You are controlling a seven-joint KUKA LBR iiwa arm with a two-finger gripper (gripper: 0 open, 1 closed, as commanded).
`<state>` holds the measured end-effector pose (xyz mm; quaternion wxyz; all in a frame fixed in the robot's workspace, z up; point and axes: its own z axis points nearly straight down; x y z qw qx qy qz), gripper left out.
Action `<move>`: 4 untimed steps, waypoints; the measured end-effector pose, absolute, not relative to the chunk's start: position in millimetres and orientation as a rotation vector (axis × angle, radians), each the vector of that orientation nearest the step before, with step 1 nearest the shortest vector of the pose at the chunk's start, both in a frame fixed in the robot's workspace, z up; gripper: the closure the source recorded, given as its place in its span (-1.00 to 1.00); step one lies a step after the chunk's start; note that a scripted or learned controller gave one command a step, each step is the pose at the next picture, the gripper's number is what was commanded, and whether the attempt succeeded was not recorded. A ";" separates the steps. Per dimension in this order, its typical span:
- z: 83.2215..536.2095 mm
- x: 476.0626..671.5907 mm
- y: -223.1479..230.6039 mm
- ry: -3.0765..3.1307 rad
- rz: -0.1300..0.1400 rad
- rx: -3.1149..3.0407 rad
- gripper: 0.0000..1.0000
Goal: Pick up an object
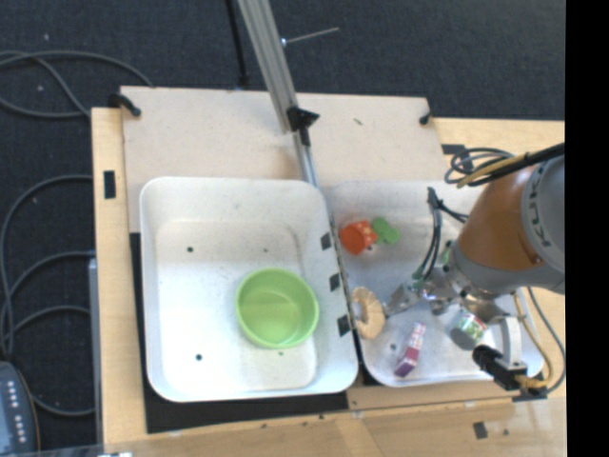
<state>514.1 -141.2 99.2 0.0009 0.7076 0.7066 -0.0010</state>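
Arm with orange band (500, 227): right of frame, over right bin (400, 198) | gripper (419, 298): low inside it, fingers' opening cannot tell | beige object (367, 314): just left | pink box (411, 350): below | orange-green toy (366, 235): above | green bowl (277, 307): left bin (171, 255)

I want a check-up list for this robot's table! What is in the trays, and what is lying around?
Surface: wooden bench bearing two white bins, left bin and right bin, side by side.
Job's things: green bowl in the left bin; orange toy, green block, tan ring and pink packet in the right bin.
Clutter: nothing seen.
Claw: claw low over the right bin, near the tan ring; open or shut cannot be told.
Cables: loops on the dark floor at left; wires beside the arm.
Surroundings: metal pole rising from the bench's back.
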 end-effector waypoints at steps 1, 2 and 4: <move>111.4 515.4 -140.9 2.212 0.005 2.226 1.00; 157.8 524.8 -140.1 2.221 0.006 2.214 1.00; 256.7 534.2 -142.3 2.221 0.007 2.212 1.00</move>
